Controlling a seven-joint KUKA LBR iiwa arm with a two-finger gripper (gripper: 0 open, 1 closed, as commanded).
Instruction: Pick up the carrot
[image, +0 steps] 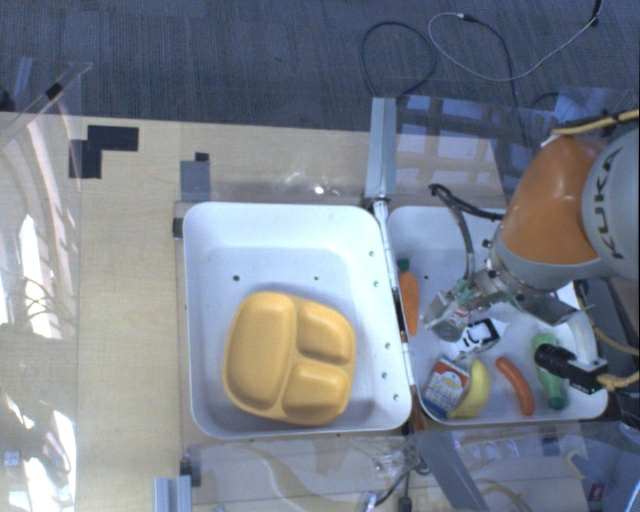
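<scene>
- The carrot (408, 298) lies in the right bin (430, 225), tight against its left wall, right beside the divider that separates it from the left bin (210, 300).
- Its long axis runs roughly up and down the view, parallel to that wall; the green top points to the far edge, the orange tip to the near edge.
- My gripper (452, 310) hangs just to the carrot's right, over the bin floor, holding nothing that I can see. Whether my fingers are spread or closed I cannot tell (cables and my own wrist clutter that spot).
- Risk one: with the carrot hugging the wall, one of my fingers may land on the rim or divider instead of slipping down beside it, so I'd close on nothing.
- Risk two: if I close along the carrot's length and not across it, it will likely roll or squirt out.
- Risk three: the small carton (448, 385), banana (478, 388) and sausage (516, 385) sit near; a drifting approach could nudge them.
</scene>
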